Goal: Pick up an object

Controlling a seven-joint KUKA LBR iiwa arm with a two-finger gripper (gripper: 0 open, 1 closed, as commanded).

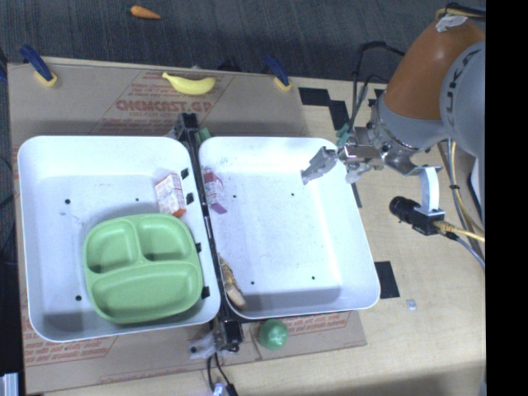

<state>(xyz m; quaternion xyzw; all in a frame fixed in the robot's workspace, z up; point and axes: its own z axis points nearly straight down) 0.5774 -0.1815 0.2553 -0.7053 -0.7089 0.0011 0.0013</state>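
My gripper (318, 165) hangs over the far right corner of the right bin (330, 246), with nothing seen in it. A small pink and white packet (213, 186) lies at that bin's left wall. A tan object (230, 287) rests in its near left corner. In the left bin (41, 180) sits a green divided tray (144, 266), with a small red and white carton (170, 193) just behind it.
A yellow banana (190, 82) lies on the cardboard behind the bins. A green ball (273, 333) sits in front of the right bin. An orange carrot (145, 11) is on the dark floor. Blue clamps (38, 64) hold the cardboard's far edge.
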